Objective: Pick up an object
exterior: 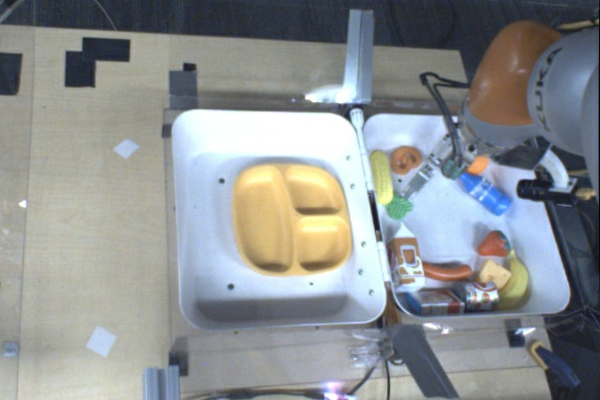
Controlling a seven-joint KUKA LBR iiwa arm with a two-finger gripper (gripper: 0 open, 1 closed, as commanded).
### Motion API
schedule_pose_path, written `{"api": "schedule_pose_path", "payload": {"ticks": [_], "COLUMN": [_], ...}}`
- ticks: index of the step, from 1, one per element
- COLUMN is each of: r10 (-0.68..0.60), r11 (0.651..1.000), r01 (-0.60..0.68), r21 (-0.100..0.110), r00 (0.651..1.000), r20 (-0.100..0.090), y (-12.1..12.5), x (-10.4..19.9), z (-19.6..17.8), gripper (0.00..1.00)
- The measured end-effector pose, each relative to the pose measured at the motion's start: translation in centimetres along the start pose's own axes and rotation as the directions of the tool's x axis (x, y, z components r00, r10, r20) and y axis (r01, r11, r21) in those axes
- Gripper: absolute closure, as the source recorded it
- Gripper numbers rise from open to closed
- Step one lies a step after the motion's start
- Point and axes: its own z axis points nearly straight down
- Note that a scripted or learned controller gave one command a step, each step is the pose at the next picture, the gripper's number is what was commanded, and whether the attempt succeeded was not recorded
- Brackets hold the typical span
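Observation:
My gripper (425,175) hangs low over the upper left part of the right bin (542,234), and the grey arm with its orange band comes in from the upper right. It sits between an orange round toy (406,159) and a blue bottle (484,192). A yellow corn cob (381,176) lies just to its left and a small green item (401,207) just below it. Nothing is visibly held. Along the bin's near side lie a brown carton (405,259), a sausage (446,273), a can (480,297), a strawberry (494,244), a cheese wedge (494,274) and a banana (517,281).
The left bin (202,229) holds a yellow divided plate (291,218) in its middle. A metal post (360,51) stands behind the ridge where the two bins meet. Black cables loop near the arm at the bin's back edge.

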Motion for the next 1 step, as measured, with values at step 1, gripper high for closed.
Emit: {"api": "schedule_pose_path", "payload": {"ticks": [1], "r10": [0.264], "r11": [0.964], "r01": [-0.264], "r21": [0.001], "r00": [0.964], "r20": [0.001], "y": [3.08], "x": [-0.83], "z": [0.87], "gripper": [0.0]}}
